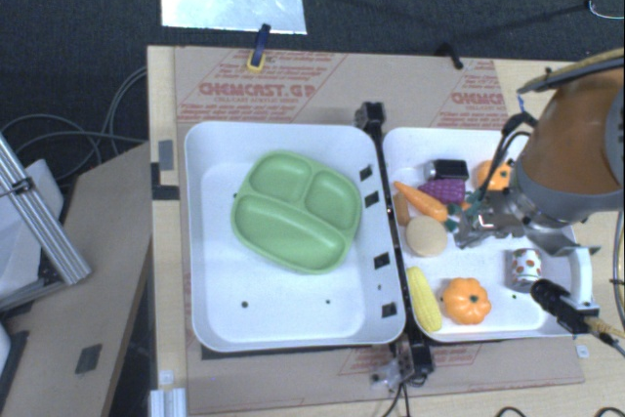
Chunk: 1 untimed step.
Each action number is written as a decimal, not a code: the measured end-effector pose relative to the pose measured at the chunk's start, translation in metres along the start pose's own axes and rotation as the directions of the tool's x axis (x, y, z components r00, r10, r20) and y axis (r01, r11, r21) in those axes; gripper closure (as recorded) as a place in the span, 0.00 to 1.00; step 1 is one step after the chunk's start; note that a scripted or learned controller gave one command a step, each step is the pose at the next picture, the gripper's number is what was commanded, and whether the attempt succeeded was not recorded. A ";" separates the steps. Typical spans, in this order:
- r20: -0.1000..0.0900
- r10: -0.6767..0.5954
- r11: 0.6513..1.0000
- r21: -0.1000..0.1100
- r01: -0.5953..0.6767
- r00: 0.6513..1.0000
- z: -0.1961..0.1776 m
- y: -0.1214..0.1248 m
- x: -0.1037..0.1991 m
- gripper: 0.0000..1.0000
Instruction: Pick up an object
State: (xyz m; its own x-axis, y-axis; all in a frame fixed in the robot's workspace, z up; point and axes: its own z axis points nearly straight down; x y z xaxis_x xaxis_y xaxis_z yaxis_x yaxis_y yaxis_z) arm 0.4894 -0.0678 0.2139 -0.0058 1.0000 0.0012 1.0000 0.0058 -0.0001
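Starting at the front edge of the right bin (488,331): there's a corn cob (422,298) lying lengthwise along the divider, with a little orange pumpkin (466,300) just beside it. A bit further back and to the right sits a small white spotted thing (524,261); honestly too blurry to say what it is.

Mid-bin is where it matters. The gripper (476,228) is down low among the toys, arm coming in from the right. Can't tell from this angle whether it's open or closed, and I don't see anything actually caught in it.

The closest candidate is the beige round piece (426,235), just beside the gripper on its left, apart from it as far as I can see. Being round, it has no long axis to line up with, so I'd guess a short sideways shift toward the divider is all it needs.

Behind that, the carrot (418,200) lies diagonally, tip pointing toward the gripper. Then come a purple piece (447,189), a black block (450,169) and an orange item (493,177) tucked by the wrist.

The left bin (210,239) just has the green divided plate (296,210), well away from the action.
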 end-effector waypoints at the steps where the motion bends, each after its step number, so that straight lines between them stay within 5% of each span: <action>1: 0.001 -0.001 1.000 -0.002 0.001 1.000 -0.005 0.000 0.007 1.00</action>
State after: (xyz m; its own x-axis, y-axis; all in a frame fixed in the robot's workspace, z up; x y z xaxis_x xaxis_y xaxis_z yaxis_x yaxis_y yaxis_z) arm 0.4894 -0.0604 0.2184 -0.0068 1.0000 0.0000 1.0000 0.0068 0.0022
